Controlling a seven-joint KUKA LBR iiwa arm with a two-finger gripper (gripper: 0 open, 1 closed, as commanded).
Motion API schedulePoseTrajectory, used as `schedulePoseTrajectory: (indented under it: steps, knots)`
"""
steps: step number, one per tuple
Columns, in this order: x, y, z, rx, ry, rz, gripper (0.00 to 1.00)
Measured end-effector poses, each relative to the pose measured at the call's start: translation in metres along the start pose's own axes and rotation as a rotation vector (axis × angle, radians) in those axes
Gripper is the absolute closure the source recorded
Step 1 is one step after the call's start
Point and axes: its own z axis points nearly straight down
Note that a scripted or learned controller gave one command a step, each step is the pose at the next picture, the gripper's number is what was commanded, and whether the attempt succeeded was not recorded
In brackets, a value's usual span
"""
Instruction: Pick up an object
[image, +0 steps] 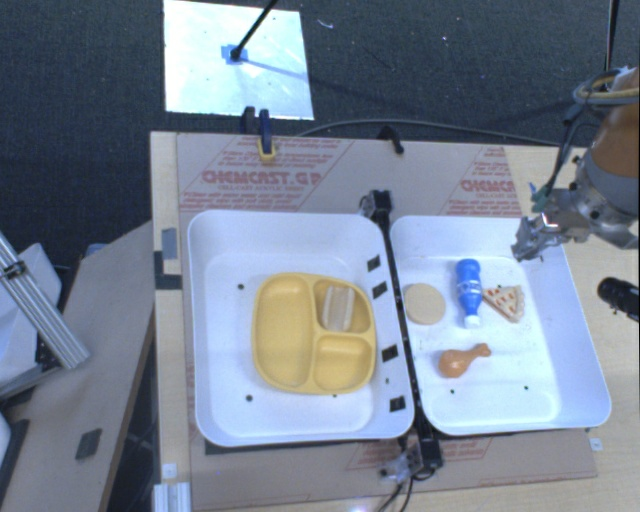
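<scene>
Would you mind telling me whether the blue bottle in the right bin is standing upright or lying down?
Lying down. The blue bottle rests lengthwise on the right bin's floor, its white cap pointing toward the near edge, between the round cracker and the pizza slice.

A cardboard sheet (300, 175) lies under both white bins (220, 250). A clamp (265, 135) grips its far edge. A metal plate (235, 60) lies beyond.

A: What lies in the right bin (575, 330)?
B: A round tan disc (424, 303), an upright-lying blue bottle (468, 291), a pizza slice (505, 301) beside it, and a drumstick (462, 360) nearer the front.
A: And the gripper (528, 243)?
B: It hangs above that bin's far right corner.
</scene>
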Motion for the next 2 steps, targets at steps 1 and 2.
schedulePoseTrajectory:
  steps: [1, 2]
  knots:
    - [0.052, -0.010, -0.002, 0.004, 0.003, -0.004, 1.00]
    - [0.104, -0.014, -0.003, 0.004, 0.003, -0.005, 1.00]
